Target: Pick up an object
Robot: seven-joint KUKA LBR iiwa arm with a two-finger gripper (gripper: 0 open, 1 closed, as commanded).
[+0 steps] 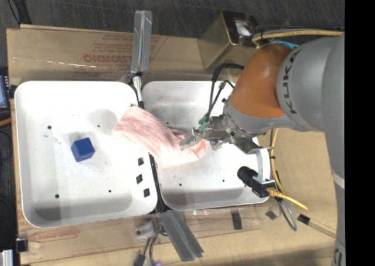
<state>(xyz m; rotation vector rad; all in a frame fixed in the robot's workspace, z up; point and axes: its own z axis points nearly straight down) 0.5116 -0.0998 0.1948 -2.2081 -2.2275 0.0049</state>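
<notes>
Where the two white bins meet, draped over both rims: a pink cloth, one end in the left bin, the other trailing into the right bin. Low over the right bin, reaching in from the right: the grey arm with its orange band, gripper at the cloth's right end. Touching the fabric there, the fingers, metal tips pressed against the bunched pink edge; clenched on it or merely resting, cannot tell. Well apart, alone in the left bin: a blue cube. Beneath everything, brown cardboard on the surface.
</notes>
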